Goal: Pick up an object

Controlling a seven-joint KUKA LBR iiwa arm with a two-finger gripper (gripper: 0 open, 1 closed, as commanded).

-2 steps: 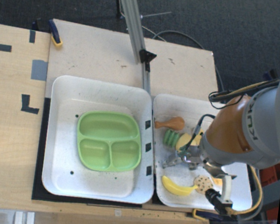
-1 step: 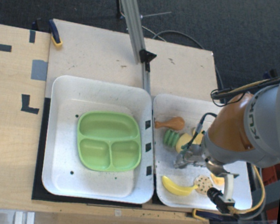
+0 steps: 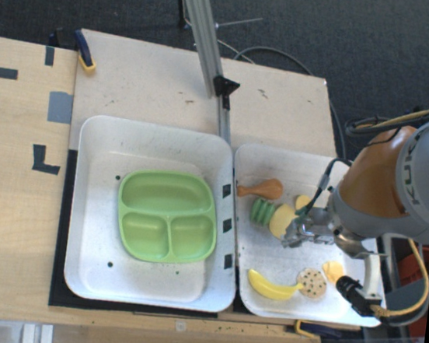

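The right bin [image 3: 262,165] holds several toy foods: a brown drumstick [image 3: 262,189], a green ridged piece [image 3: 262,211] joined to a yellow round piece [image 3: 280,223], a yellow banana [image 3: 270,286], a speckled cookie [image 3: 311,282] and a small orange-yellow piece [image 3: 333,270]. My gripper [image 3: 297,234] hangs low in this bin, just right of the yellow round piece and touching or nearly touching it. A small yellow piece [image 3: 303,203] shows just above the gripper. The grey arm with its orange band [image 3: 378,177] covers the bin's right side.
The left bin [image 3: 90,190] carries a green divided plate [image 3: 168,216]. A metal pole [image 3: 205,32] slants in from the top to the bins' divider. A yellow-and-blue clamp [image 3: 84,51] sits at the bench's top-left corner. Cables run at the right.
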